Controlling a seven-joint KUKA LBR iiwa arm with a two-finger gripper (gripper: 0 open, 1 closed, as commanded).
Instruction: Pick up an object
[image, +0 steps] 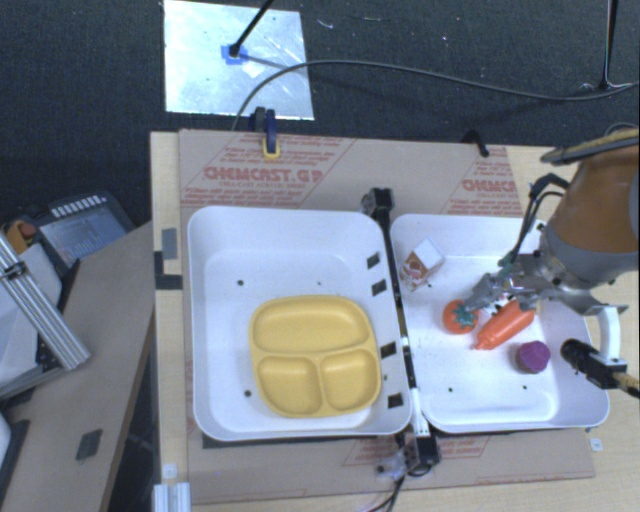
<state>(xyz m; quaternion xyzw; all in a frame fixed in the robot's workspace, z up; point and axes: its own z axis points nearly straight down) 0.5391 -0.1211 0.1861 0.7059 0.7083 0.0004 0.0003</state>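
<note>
Left bin (215, 330): holds a yellow divided tray (314, 354) with three compartments, lying flat toward the front of the bin.
Right bin (470, 405): holds four small things — a carton, a tomato, a carrot and a purple ball.
Arm (600, 215): reaches in from the right, its orange band above the right bin's far right side.
Gripper (497, 291): low over the middle of the right bin, pointing left; whether it is open or closed cannot be told from this view.
Carrot (505, 325): orange, lying at a slant just below the gripper, its upper end close under the tip.
Tomato (459, 317): red-orange with a green top — just left of the carrot, near the gripper's tip.
Purple ball (532, 356): right of the carrot's lower end, apart from the gripper.
Carton (421, 263): small, white and brown, near the bin's left wall, well left of the gripper.
</note>
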